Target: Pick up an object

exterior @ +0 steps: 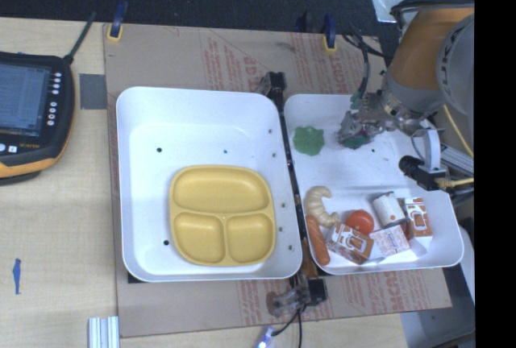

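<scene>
My gripper (355, 131) hangs low over the far part of the right bin (379, 169), reaching in from the right below the orange-banded wrist (423, 48). A green lumpy toy (307, 140) lies just to its left, a little apart from it. Along the bin's near side lie a pale croissant (321, 205), a red sausage (317, 240), a red tomato (360, 221), a white can (388, 209) and small printed boxes (350, 245). Something dark sits right at the gripper's tip, too blurred to identify.
The left bin (145, 137) holds a yellow divided plate (223, 215) at its near right. A black and orange control pendant (28, 113) rests on the bench at far left. Cables and a black fitting (419, 169) hang by the arm at the right bin's right edge.
</scene>
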